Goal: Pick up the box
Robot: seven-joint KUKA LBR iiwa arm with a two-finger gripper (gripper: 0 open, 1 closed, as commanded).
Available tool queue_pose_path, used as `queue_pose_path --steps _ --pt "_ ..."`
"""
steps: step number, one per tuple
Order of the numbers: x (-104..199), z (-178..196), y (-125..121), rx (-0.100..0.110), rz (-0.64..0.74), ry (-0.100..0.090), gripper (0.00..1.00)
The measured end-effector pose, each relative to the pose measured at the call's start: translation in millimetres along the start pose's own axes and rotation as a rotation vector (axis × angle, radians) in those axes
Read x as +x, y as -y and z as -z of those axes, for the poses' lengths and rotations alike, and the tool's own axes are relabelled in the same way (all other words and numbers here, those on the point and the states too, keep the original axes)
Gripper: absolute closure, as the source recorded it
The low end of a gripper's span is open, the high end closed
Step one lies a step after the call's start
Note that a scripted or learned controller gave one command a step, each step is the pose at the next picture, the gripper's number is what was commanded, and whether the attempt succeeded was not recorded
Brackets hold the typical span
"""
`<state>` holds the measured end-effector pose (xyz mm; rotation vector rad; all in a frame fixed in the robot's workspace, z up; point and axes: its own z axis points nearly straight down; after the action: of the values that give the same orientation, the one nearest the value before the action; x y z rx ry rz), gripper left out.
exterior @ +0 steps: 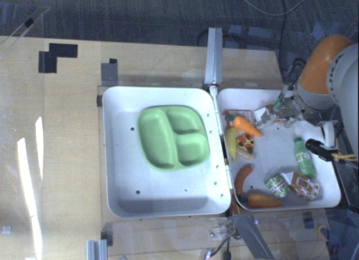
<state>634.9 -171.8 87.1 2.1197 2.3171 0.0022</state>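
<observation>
arm: grey kuka arm with orange band enters from the right edge of the camera view and bends over the far right part of the right bin.
gripper: the gripper sits low over the far side of the right bin, near its back wall. the view does not resolve its opening, so its state cannot be told. no item is seen between its tips.
box: the box, small and flat with red and white print, lies in the near right corner of the right bin, tilted, just beside the green bottle's base. it is well apart from the gripper.
right bin: the right bin is a shallow white tray holding several items.
green bottle: the green bottle lies on its side along the right part of the bin, cap toward the far side.
green can: the green can rests just left of the box.
carrot: the carrot lies near the far left corner of the right bin, close to the gripper.
banana: the banana runs along the left wall of the right bin.
left bin: the left bin holds a green divided plate with three compartments, set near the bin's centre.
</observation>
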Motion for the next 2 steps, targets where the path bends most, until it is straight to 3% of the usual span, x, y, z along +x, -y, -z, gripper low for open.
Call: queue_pose_path --steps 1,2 --pt "26.9 8.2 126.9 -0.003 0.272 0.001 0.00" --pt "106.1 98.9 117.5 -0.005 0.143 0.001 0.00"
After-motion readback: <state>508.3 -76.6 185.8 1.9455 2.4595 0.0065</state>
